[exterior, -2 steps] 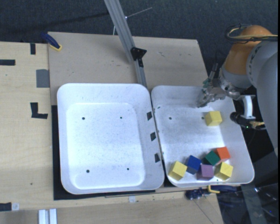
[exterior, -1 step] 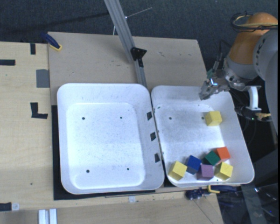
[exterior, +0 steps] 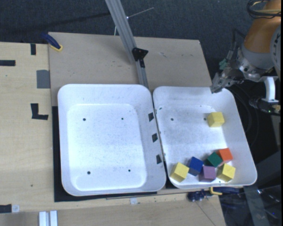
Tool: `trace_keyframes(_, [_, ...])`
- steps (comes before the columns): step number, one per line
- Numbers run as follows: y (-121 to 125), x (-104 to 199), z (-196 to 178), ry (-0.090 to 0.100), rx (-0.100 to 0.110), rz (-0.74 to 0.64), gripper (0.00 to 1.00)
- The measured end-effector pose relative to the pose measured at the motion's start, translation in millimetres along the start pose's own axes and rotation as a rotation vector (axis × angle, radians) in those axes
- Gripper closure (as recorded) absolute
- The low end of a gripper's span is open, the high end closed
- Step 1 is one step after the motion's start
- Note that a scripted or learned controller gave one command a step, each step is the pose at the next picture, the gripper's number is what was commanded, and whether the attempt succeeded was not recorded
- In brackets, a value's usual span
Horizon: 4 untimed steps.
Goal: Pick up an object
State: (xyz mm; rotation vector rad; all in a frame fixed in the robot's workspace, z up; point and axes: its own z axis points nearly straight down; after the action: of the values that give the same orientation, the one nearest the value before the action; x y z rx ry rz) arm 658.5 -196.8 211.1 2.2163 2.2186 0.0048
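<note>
Resting on a wooden bench (exterior: 108,55) are two shallow white bins side by side. Left bin (exterior: 66,140): speckled floor with four small dark dots. Right bin (exterior: 179,140): six small blocks. One yellow block (exterior: 215,119) lies alone near the bin's right wall, well apart from the others. The remaining five cluster in the near right corner: a second yellow block (exterior: 179,172) at the cluster's left end, a blue block (exterior: 195,165) just beside it, a purple block (exterior: 208,173) touching the blue, a green block (exterior: 214,159) behind the purple, an orange block (exterior: 225,154) against the green, and a third yellow block (exterior: 227,172) at the right end by the bin's rim. Arm (exterior: 262,36): grey with an orange band, entering from the right. Gripper (exterior: 218,84): hangs over the far right corner of the right bin, at its rim, clear of every block; whether its fingers are apart or together cannot be told, and nothing shows between them. A metal rail (exterior: 122,25) runs at a slant from the top toward the gap between the bins. A blue and yellow clamp (exterior: 52,41) sits at the bench's far left corner.
</note>
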Motion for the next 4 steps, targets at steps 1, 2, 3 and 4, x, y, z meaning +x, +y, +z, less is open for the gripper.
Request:
trace_keyframes(1, [1.5, 0.3, -43.3, 0.001, 0.001, 0.0, 1.0])
trace_keyframes(2, [-3.4, 53.0, -45.3, 0.003, 0.007, -0.005, 1.0])
trace_keyframes(3, [0.3, 97.6, -44.2, 0.003, 0.007, -0.005, 1.0])
trace_keyframes(4, [6.4, 161.8, -34.3, 0.004, 0.008, -0.007, 1.0])
